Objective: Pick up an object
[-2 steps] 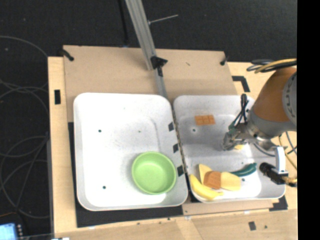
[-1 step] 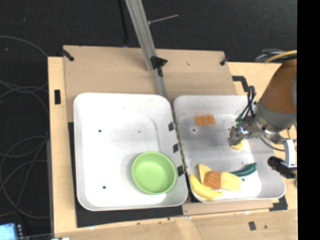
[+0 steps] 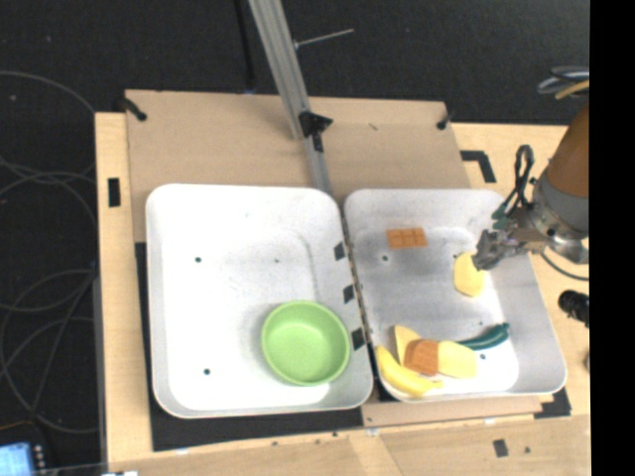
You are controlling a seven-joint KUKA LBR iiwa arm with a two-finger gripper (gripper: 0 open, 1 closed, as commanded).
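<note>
My gripper (image 3: 487,252) reaches in from the right over the right bin (image 3: 437,211), near its right side. A small yellow lump (image 3: 468,276) sits right at the gripper's tip, just below and left of it; whether it is touched or held is unclear. A flat orange tile (image 3: 406,238) lies further left on the bin floor. At the bin's front lie a yellow banana (image 3: 400,376), a brown block (image 3: 422,357), a pale yellow wedge (image 3: 456,361) and a teal-handled tool (image 3: 487,338).
A green bowl (image 3: 306,342) stands in the left bin (image 3: 218,236) near its front right corner. A slanted metal pole (image 3: 283,62) rises behind the bins. Cables lie on the dark floor at the left.
</note>
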